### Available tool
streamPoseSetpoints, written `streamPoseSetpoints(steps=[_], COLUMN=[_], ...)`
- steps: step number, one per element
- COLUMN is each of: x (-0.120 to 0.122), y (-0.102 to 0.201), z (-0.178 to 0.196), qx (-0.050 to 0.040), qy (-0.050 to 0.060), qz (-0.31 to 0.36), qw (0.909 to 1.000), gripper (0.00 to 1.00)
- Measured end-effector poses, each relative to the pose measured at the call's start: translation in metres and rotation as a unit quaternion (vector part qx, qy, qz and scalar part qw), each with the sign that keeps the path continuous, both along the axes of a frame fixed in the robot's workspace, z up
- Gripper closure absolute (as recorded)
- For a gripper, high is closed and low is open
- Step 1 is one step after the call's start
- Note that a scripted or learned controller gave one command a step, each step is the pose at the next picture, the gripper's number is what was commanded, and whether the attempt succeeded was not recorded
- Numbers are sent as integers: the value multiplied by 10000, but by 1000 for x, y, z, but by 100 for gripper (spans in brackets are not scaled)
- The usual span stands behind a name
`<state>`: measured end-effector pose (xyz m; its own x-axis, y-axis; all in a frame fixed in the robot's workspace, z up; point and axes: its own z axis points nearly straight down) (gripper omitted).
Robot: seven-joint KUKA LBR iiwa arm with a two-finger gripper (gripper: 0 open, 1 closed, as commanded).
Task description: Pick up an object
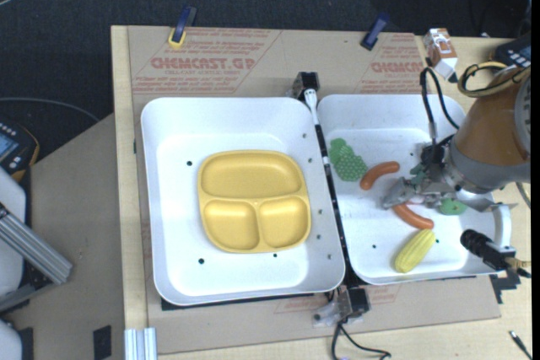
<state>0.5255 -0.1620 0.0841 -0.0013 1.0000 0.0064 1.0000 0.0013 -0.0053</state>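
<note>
My gripper (408,191) reaches in from the right and hangs low over the right bin (371,118). It sits between two orange sausages: one (379,174) just to its left and the other (414,217) just below it. A yellow corn cob (414,250) lies near the bin's front wall. A bumpy green piece (345,158) rests near the bin's left wall. A small green object (452,205) peeks out beside the wrist. I see nothing lifted off the bin floor.
The left bin (169,131) holds a yellow divided plate (253,200). The grey and orange arm (494,139) covers the right bin's right side, with black cables (432,101) looping above it. Clamps sit between the bins at the back (306,84) and the front (350,301).
</note>
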Motion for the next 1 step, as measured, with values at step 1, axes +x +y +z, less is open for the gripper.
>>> streamPoseSetpoints(steps=[1], x=[1], y=[-2], z=[11], qx=[-22], qy=[-21], qz=[-11], qw=[10000], gripper=[100])
